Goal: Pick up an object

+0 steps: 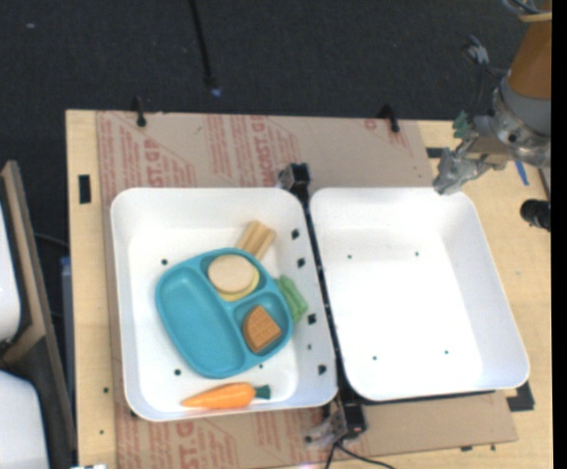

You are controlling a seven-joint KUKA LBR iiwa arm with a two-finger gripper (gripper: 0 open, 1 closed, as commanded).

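Up at the far right, arm [518, 106] in from the right edge, orange band [530, 62] high above the wrist. Gripper [457, 171] down near the far right corner of the right bin [479, 225], just over its far rim. Too blurred and too small to call it spread or pressed together: cannot tell. Well apart from every object on the bench [93, 164].

All the action over in the left bin [119, 262]. Dead centre there, a blue tray [197, 328], set at a slant, with one long compartment on the left and two small ones on the right. In the far small compartment, a pale round disc [233, 275], lying flat. In the near small compartment, a brown square piece [262, 328], tilted a little. Just beyond the tray's far edge, touching or very nearly touching it, a tan wooden block [256, 237], leaning to the right. Tucked against the tray's right side, between tray and bin wall, a small green piece [293, 299]; shape hard to make out. Along the near wall, a carrot [225, 396], lying on its side, orange tip to the left, green end to the right, apart from the tray.

Between the two bins, a dark clip [295, 176] at the far end of the join.
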